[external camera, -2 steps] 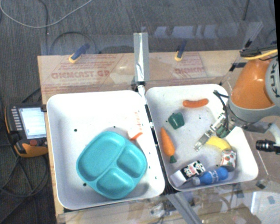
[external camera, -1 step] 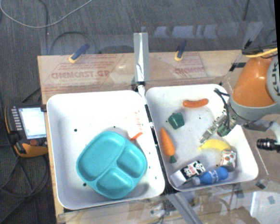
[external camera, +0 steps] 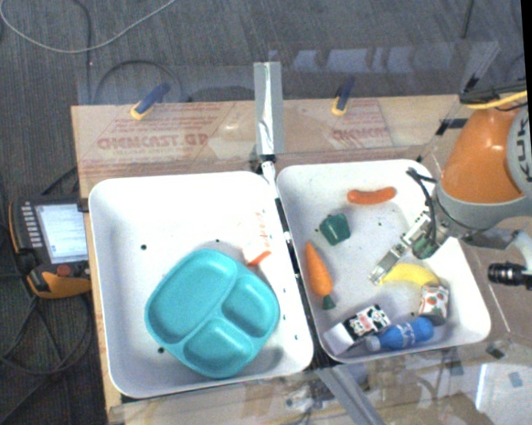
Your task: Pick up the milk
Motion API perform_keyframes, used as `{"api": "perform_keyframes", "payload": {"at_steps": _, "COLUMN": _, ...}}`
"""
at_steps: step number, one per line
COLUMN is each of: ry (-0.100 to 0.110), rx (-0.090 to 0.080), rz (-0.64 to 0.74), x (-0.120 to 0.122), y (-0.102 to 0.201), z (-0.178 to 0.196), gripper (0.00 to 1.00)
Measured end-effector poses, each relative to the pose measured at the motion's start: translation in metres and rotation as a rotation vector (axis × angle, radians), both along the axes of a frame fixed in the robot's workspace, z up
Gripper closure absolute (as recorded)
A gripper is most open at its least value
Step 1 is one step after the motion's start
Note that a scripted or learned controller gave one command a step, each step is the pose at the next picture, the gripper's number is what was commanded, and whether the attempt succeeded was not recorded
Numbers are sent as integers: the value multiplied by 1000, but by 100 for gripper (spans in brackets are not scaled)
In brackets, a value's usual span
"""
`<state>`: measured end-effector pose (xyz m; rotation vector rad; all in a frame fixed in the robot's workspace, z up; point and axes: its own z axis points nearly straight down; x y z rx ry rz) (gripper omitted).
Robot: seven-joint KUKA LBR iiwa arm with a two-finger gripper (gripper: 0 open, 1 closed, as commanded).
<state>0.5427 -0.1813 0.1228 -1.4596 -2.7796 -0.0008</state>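
Observation:
The milk (external camera: pixel 367 322) is a small carton with black and white patches. It lies on its side near the front wall of the right bin (external camera: pixel 296 250). My gripper (external camera: pixel 387 267) reaches in from the right and hangs low over the bin's middle, just above a yellow banana (external camera: pixel 412 275). It is a short way behind and to the right of the milk and apart from it. Nothing shows in the gripper.
Beside the milk lie a blue bottle (external camera: pixel 406 335) and a red and white carton (external camera: pixel 433 301). A carrot (external camera: pixel 318 269), a green block (external camera: pixel 334 228) and a sausage (external camera: pixel 372 195) lie further back. The left bin (external camera: pixel 119 209) bears a teal divided plate (external camera: pixel 212 313).

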Motion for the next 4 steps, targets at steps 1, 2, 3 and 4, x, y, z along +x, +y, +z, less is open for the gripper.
{"api": "perform_keyframes", "payload": {"at_steps": 1, "ry": -2, "rx": -2, "rz": 0, "x": -2, "y": 70, "z": 78, "gripper": 0}}
{"api": "perform_keyframes", "payload": {"at_steps": 2, "ry": -3, "rx": -3, "rz": 139, "x": -53, "y": 90, "z": 161, "gripper": 0}}
{"api": "perform_keyframes", "payload": {"at_steps": 3, "ry": -2, "rx": -3, "rz": -186, "x": -58, "y": 92, "z": 156, "gripper": 0}}
{"api": "perform_keyframes", "payload": {"at_steps": 4, "ry": 1, "rx": -3, "rz": -253, "x": -42, "y": 110, "z": 83, "gripper": 0}}
